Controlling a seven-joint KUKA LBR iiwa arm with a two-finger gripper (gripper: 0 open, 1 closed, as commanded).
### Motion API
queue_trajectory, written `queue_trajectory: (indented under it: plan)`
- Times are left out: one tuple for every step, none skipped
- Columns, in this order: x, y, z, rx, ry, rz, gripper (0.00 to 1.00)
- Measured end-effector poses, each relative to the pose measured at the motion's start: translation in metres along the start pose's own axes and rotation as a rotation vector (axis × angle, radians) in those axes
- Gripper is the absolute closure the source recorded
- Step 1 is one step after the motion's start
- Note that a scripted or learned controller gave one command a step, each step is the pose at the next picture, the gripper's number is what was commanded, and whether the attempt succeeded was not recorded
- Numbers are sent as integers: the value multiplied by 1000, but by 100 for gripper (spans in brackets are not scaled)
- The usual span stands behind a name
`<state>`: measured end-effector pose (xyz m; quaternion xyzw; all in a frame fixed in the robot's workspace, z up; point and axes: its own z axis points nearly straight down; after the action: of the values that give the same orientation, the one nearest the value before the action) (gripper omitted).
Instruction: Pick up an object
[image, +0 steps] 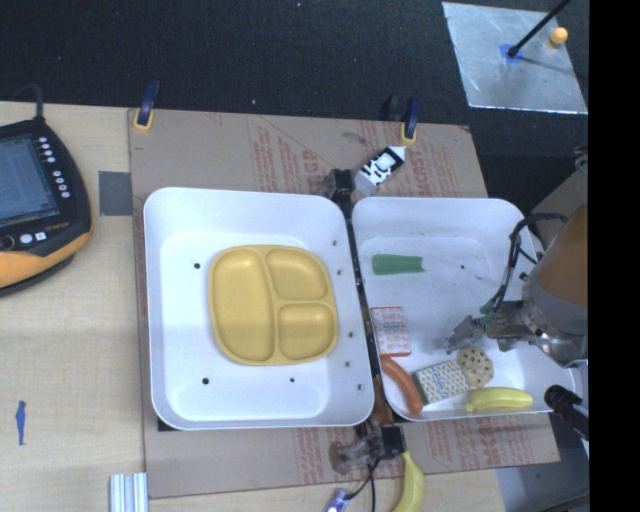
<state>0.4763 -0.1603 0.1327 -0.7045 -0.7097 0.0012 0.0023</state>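
While the arm reaches in from the right, here is how things lie.
arm: grey, orange band, over right rim of right bin (440, 215)
gripper (470, 336): low inside right bin, just above cracker; fingers splayed, nothing seen between them
cracker (475, 366): round, speckled, right bin front, touching patterned packet
patterned packet (441, 381): flat, front of right bin, between sausage and cracker
sausage (402, 385): orange-red, slanted, front left corner of right bin
banana (499, 400): yellow, on front rim of right bin
green piece (397, 264): flat, back of right bin, well apart from gripper
red-white card (390, 329): left side of right bin
left bin (170, 300): holds yellow divided plate (273, 303), centred
pendant (35, 205): on bench, far left
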Motion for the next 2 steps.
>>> queue_trajectory:
  plan:
    - [2,25,41,0,-1,1,0]
    - [113,89,-59,-2,0,3,0]
